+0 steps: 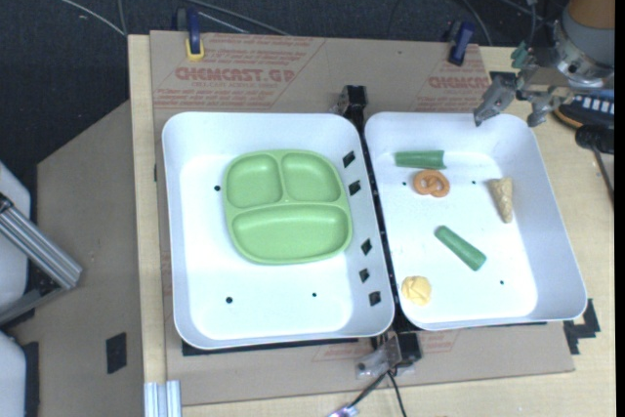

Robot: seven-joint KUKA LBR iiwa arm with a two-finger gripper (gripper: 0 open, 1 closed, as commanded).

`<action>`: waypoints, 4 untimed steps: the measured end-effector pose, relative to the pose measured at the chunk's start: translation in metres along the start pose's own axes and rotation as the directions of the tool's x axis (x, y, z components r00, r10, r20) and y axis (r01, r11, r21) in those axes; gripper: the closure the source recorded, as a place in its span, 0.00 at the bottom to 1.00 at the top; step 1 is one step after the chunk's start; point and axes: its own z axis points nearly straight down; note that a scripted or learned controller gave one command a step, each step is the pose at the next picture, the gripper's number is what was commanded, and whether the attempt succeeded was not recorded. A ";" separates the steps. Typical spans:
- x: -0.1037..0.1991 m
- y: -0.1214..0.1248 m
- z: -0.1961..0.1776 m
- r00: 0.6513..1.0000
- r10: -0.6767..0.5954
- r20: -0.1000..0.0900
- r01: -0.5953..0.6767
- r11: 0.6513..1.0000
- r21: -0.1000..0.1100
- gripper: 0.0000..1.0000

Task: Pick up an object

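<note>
The right bin (547, 210) holds several small toy foods: a green stick (419, 158) at the back, an orange pretzel (431, 184) just in front of it, a tan piece (502, 198) to the right, a second green stick (460, 247) lying slantwise in the middle, and a yellow lump (416, 289) near the front left. My gripper (511, 107) hangs open above the bin's back right corner, its two fingers spread and nothing between them. It stands apart from every object.
The left bin (195, 288) holds a green three-compartment plate (287, 206). Blue clamps (194, 32) pin the cardboard base at the back. Cables trail over the dark floor behind the bench.
</note>
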 end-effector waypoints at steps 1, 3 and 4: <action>0.001 0.002 -0.009 1.000 -0.003 0.003 0.003 1.000 -0.014 0.00; -0.010 -0.004 0.112 1.000 -0.003 0.002 0.003 1.000 -0.008 0.00; -0.009 -0.005 0.160 1.000 -0.004 0.002 0.004 1.000 -0.008 0.00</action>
